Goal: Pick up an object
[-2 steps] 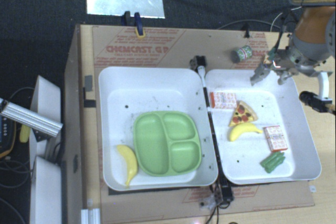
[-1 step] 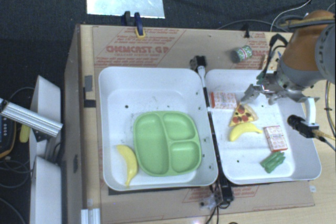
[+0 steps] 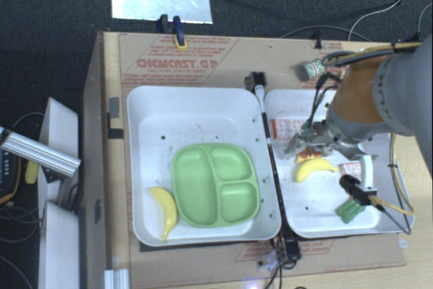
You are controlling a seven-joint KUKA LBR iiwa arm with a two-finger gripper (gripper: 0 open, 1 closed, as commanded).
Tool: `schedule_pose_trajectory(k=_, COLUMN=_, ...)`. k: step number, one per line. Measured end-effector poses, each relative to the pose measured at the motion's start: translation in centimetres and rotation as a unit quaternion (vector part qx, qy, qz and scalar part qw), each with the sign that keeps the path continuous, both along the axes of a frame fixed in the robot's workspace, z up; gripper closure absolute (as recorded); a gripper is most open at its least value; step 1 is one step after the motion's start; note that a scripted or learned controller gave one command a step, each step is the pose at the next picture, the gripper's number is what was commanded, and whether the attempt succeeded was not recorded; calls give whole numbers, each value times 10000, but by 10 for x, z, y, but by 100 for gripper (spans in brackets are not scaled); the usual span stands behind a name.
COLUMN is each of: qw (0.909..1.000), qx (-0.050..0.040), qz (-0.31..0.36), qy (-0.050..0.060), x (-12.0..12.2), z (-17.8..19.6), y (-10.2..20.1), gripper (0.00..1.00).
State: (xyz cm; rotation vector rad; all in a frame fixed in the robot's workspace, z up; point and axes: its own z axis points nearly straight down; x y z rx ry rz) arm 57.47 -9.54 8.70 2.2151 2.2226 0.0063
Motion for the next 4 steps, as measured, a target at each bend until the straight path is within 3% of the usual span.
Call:
schedule_pose_trajectory(k=2, qw=10000, qx=0, qz=-11, qy=26, x=-59, z=-3, y=4, gripper=0)
schedule_pose_trajectory(k=3, qw=10000, qx=-6, qz=-3, qy=13, x=13, z=-2, y=-14, gripper=0)
schedule_pose_trajectory(k=4, qw=10000, qx=-4, qz=5, qy=5, x=13, z=9, y=-14, gripper=100)
